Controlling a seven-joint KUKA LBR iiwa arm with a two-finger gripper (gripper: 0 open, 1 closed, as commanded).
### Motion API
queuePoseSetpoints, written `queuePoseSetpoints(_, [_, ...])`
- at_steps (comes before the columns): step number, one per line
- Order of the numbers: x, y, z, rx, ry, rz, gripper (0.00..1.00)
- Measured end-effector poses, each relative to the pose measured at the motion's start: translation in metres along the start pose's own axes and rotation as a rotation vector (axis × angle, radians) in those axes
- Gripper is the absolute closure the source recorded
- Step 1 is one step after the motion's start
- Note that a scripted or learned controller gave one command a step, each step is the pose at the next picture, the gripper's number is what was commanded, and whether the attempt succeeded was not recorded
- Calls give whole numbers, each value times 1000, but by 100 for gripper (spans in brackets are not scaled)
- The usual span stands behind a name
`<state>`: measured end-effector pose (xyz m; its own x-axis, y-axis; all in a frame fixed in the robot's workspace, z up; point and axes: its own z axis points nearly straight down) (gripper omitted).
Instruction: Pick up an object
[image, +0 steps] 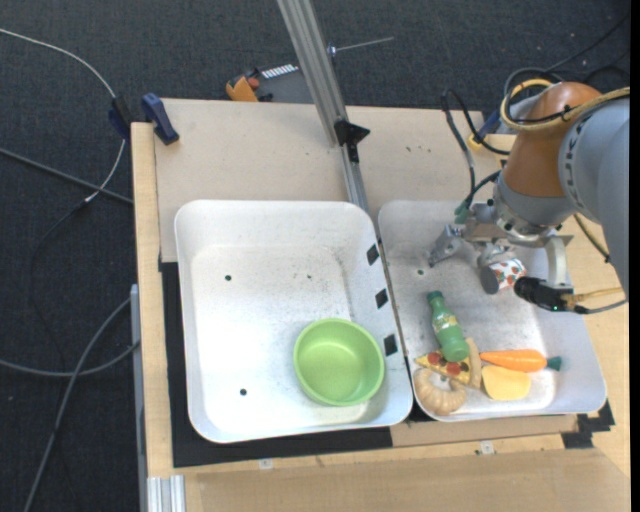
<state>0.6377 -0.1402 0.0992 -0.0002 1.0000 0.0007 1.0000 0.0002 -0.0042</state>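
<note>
- Over the far part of the right bin (590, 385), the gripper (478, 258) is positioned, with the arm (560, 150) reaching in from the right.
- Toward the near edge of that bin, the candidate objects are clustered: a green bottle (447, 327), an orange carrot (515, 360), a yellow piece (505, 384), a pizza slice (447, 366) and a pastry-like item (440, 393).
- In the left bin (200, 240), a green bowl (338, 361) is placed at its near right.
- A failed pick is judged possible: the objects are touching or overlapping, so two may be pinched or one nudged aside.
- The rounded bottle is judged likely to roll or slip from a poorly centred grasp.
- How far the pincer is open cannot be told from this view, and nothing is seen held in it.
</note>
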Motion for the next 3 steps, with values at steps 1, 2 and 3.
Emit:
queuePoseSetpoints(1, [0, 2, -14, -6, -1, -1, 100])
queuePoseSetpoints(2, [-6, 2, -76, -10, -2, 0, 100])
queuePoseSetpoints(3, [-6, -1, -138, -10, -2, 0, 100])
